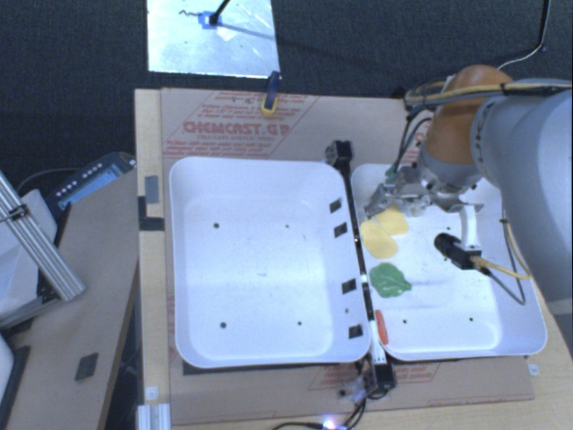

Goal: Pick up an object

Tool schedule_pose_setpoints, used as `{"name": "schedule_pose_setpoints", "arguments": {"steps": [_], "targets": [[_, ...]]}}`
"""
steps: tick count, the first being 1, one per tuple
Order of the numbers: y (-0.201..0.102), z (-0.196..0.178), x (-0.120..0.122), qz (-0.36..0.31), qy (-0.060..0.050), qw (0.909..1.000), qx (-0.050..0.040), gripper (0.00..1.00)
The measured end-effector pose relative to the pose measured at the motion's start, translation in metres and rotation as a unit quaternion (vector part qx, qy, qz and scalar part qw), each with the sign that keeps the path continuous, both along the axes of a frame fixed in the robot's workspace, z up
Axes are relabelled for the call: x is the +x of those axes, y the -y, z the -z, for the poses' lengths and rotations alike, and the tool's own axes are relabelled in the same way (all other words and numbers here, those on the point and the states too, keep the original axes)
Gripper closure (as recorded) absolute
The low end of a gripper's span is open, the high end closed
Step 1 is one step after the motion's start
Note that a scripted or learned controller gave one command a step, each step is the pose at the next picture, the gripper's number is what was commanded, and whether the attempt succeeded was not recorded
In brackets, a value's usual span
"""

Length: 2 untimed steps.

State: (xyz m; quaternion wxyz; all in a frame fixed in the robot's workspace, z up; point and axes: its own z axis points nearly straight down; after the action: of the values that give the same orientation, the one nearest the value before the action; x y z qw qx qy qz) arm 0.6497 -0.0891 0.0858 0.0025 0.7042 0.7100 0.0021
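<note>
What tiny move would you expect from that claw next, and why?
Probably a short drop onto the yellow pieces: the claw hangs right at their far edge in the right bin, while the green piece lies apart, nearer the camera.

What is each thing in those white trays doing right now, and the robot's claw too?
gripper, lowered into the right bin, at the yellow piece's far edge
yellow piece, lying flat on the bin floor, near the bin's left wall
green piece, lying flat, close beside the yellow piece
red piece, lying by the bin's left wall, untouched
</note>
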Motion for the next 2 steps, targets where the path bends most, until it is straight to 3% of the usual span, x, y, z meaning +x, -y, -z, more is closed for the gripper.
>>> {"name": "schedule_pose_setpoints", "arguments": {"steps": [1,2], "targets": [[0.016,0.002,-0.065,0.004,-0.005,1.0,0.0005,0.0],[-0.069,-0.171,-0.029,-0.003,0.007,1.0,0.0016,0.0]]}}
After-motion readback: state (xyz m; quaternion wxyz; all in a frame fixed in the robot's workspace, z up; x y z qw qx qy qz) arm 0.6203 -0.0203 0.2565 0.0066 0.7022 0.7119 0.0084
